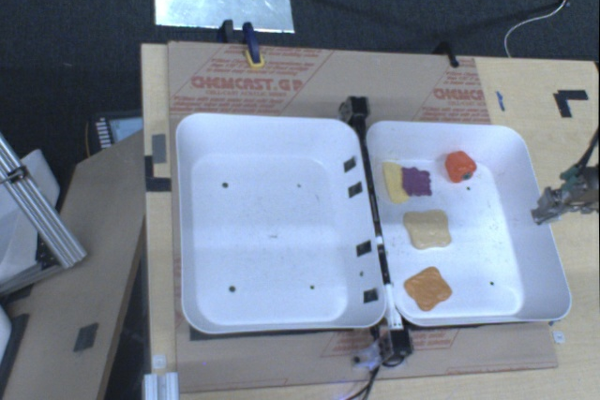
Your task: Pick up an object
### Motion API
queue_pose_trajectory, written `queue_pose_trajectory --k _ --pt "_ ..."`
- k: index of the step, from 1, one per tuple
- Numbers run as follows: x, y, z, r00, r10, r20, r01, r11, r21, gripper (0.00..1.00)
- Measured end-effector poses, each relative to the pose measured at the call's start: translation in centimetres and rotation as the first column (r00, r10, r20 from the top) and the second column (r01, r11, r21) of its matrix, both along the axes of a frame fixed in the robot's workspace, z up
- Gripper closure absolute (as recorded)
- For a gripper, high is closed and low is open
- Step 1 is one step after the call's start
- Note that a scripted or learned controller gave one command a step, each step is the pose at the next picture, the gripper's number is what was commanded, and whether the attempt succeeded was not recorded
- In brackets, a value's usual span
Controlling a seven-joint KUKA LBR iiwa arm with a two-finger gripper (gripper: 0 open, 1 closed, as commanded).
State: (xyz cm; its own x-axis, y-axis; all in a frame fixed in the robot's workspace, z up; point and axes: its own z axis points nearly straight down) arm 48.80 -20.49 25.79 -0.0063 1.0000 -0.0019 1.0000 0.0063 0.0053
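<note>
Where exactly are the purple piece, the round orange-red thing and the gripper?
purple piece (417, 181), camera view, middle of its top face.
round orange-red thing (459, 166), camera view, centre of its rounded body.
gripper (547, 212), camera view, at the fingertips near the right bin's edge.

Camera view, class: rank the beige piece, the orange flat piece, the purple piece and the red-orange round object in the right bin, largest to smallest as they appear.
1. beige piece and orange flat piece: too alike to separate.
2. purple piece.
3. red-orange round object, only slightly smaller than the purple one.
</note>
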Motion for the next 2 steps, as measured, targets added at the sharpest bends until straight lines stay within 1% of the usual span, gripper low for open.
queue_pose_trajectory --k 1,2 --pt "0.0 2.3 14.8 1.0 0.002 0.014 -0.002 1.0 -0.004 1.0" --pt "-0.1 5.0 27.4 1.0 0.002 0.013 -0.002 1.0 -0.003 1.0"
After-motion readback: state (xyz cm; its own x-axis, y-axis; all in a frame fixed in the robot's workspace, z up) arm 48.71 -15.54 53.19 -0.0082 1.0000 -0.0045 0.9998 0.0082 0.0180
